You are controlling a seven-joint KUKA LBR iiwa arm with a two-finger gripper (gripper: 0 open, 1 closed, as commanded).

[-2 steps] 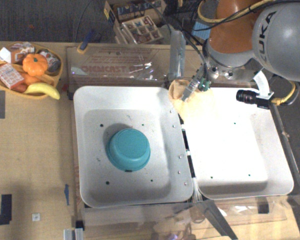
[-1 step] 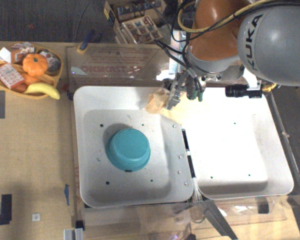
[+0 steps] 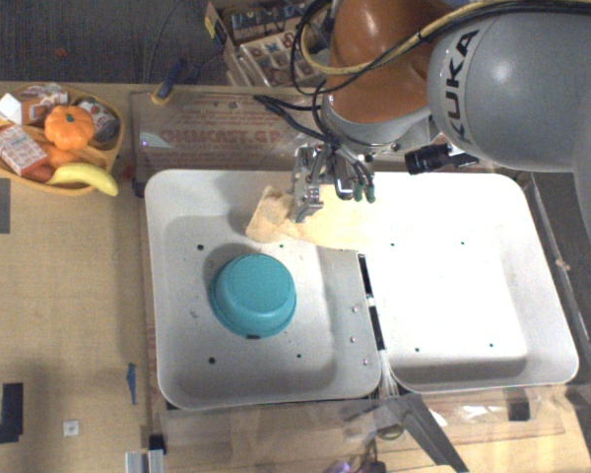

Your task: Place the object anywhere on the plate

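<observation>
Wooden bench carries two shallow white bins side by side, with the grey arm reaching over their far edge. Left bin holds a teal plate, upside down or bowl-like, near its middle; right bin lies beside it. A pale tan, flat object rests against the left bin's far wall, behind the plate and apart from it. The gripper hangs just at that object's right end; whether it pinches the object cannot be told from this slant. A good grasp likely needs a firm hold on the thin edge, a clean lift over the bin floor, then a short carry toward the plate's centre before release. A basket of toy food sits at the far left
</observation>
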